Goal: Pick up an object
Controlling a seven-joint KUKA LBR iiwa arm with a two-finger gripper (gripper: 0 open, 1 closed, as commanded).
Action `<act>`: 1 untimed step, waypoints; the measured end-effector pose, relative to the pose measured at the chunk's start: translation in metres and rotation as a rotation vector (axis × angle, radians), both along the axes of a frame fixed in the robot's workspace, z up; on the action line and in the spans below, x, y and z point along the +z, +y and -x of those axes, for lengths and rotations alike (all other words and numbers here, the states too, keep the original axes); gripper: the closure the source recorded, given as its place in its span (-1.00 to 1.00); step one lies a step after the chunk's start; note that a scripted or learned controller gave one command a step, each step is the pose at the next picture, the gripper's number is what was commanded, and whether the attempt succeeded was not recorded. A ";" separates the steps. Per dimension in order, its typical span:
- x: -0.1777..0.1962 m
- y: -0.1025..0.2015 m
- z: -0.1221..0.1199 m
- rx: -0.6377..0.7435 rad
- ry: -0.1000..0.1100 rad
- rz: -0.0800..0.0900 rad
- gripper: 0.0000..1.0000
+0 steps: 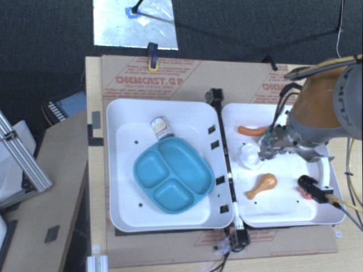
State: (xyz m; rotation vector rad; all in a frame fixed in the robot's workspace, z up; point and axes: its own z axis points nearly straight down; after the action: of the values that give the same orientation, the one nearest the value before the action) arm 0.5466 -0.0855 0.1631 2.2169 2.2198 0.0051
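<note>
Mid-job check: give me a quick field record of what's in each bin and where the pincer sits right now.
left bin: blue divided plate; small labelled bottle lying at the plate's far edge
right bin: orange toy sausage at the far side; white lump mid-bin; toy drumstick nearer the front
pincer: low over the right bin, right beside the white lump, between sausage and drumstick
grasp: not confirmed from this view

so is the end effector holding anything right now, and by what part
It cannot be told. The end effector is in the right bin, right beside a small white object, but the slanted view shows no clear hold on it.
</note>
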 end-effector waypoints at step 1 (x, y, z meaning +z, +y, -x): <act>0.043 0.001 -0.004 0.003 -0.001 0.000 1.00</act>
State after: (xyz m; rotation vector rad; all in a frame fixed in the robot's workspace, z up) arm 0.5501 -0.0849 0.2065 2.2132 2.2222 0.0062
